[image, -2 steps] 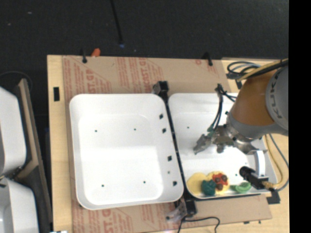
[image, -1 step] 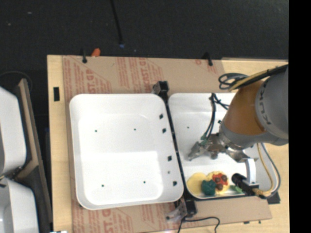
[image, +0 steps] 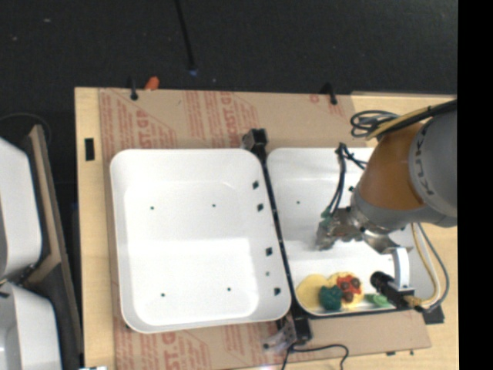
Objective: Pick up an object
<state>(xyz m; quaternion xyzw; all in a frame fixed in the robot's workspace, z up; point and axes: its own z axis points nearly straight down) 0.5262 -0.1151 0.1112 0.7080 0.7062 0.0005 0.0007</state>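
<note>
Right bin (image: 300,177) — gripper (image: 330,236) blurred, near toys (image: 340,290).

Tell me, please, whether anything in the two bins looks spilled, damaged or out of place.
Nothing looks spilled or damaged. The one odd point: the yellow piece, teal piece and red piece lie crowded in one corner of the right-hand bin, clear of the claw.

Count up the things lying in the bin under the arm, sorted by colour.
Yellow thing: 1
Blue-green thing: 1
Red thing: 1
Green thing: 1
Total: 4
</note>
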